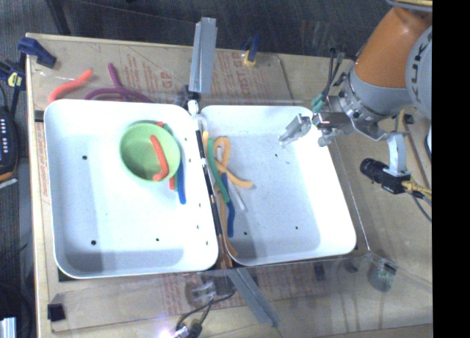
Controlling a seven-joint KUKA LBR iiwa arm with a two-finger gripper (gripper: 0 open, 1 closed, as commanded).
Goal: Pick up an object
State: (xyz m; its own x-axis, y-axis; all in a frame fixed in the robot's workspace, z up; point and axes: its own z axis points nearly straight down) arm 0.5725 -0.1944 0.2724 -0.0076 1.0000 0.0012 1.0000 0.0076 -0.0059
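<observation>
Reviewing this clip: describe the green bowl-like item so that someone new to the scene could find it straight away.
Start at the left bin, the one farther from the arm. In its upper middle lies a round light-green bowl, with a red strip curving across it and a blue strip at its lower right edge. It is the one broad round thing in the bins; the rest are thin strips, like the orange strip in the right bin.

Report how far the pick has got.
Nothing looks picked yet. The gripper hangs over the right bin's upper part, with nothing seen between its fingers. The green bowl sits in the left bin; thin colored strips lie by the right bin's left wall. Reaching, grasping and lifting remain.
</observation>
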